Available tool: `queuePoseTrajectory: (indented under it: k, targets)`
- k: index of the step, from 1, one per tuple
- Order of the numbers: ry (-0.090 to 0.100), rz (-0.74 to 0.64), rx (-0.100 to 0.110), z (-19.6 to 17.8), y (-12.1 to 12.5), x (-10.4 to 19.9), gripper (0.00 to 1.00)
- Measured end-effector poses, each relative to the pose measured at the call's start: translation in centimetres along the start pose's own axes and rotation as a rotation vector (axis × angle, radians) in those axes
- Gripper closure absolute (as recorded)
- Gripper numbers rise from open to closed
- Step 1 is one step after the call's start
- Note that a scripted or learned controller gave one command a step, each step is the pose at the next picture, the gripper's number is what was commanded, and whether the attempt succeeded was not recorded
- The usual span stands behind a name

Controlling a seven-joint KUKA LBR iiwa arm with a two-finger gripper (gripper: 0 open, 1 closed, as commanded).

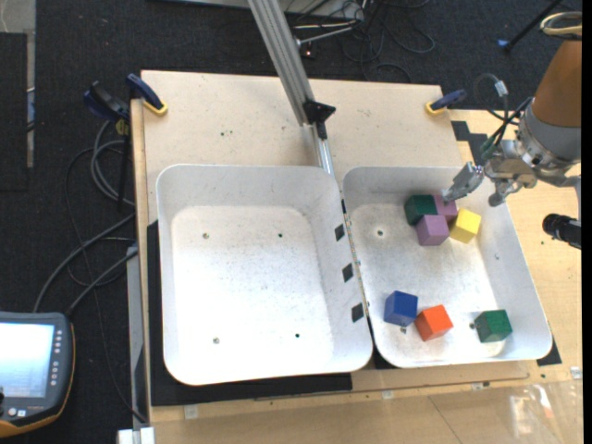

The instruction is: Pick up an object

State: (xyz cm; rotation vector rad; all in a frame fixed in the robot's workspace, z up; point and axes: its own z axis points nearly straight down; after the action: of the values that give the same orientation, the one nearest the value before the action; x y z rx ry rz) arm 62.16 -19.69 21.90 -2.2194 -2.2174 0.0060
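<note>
Purple block [432,229], w/ green block [420,208] & yellow block [466,225] touching it in right bin [518,276] far corner; gripper [481,185] spread wide, empty, just above: approach step, next lower & close.

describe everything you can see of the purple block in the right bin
The purple block is a small matte cube, plain-faced and slightly turned, resting on the floor of the right bin in its upper part. It sits in a tight cluster: a dark green block presses against its upper left, a yellow block lies at its right. The gripper hangs just above the cluster.
</note>
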Motion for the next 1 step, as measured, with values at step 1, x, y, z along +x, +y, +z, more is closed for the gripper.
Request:
queuePoseTrajectory:
  k: [1]
  targets:
    - [0.000,0.000,-0.001,5.38,0.67,-0.71,0.00]
